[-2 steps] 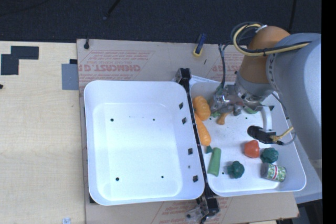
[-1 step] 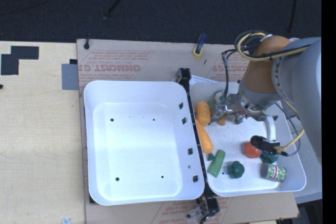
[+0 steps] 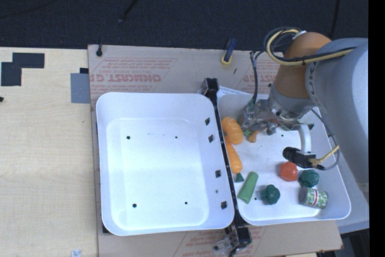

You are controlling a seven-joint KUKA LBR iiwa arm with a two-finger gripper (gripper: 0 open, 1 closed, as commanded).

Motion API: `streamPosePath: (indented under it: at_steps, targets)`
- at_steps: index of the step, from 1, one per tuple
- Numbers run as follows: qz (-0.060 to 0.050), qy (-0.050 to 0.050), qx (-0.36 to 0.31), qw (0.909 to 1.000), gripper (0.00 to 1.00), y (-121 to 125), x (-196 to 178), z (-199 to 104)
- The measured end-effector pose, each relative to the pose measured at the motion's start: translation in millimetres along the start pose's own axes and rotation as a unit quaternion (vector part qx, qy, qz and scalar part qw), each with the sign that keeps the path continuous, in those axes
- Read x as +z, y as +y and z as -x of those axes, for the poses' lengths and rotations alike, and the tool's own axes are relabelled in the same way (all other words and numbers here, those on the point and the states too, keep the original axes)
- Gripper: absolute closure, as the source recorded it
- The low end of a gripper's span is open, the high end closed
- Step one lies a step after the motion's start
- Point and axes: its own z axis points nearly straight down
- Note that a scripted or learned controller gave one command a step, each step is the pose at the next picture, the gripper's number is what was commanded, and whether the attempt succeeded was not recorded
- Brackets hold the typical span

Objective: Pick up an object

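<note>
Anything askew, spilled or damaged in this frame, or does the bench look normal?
Nothing stands out. The toys, including the orange pieces, green block and small can, all lie inside the right bin. The gripper sits low over that bin.

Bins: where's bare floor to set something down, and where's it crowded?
The left bin has bare floor from wall to wall. The right bin is crowded: orange pieces along the divider, the claw up top, the green stick, red ball and can in front.

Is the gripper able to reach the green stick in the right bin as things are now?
Probably yes. The green stick lies free on the floor of the right bin, nothing on top of it. The gripper is above the same bin, near the orange piece.
</note>
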Motion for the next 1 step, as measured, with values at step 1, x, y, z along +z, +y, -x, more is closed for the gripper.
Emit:
streamPosePath:
  at_steps: [1]
  targets:
    - [-0.002,0.005,-0.004,1.0000,0.00,4.4,5.9,-23.8]
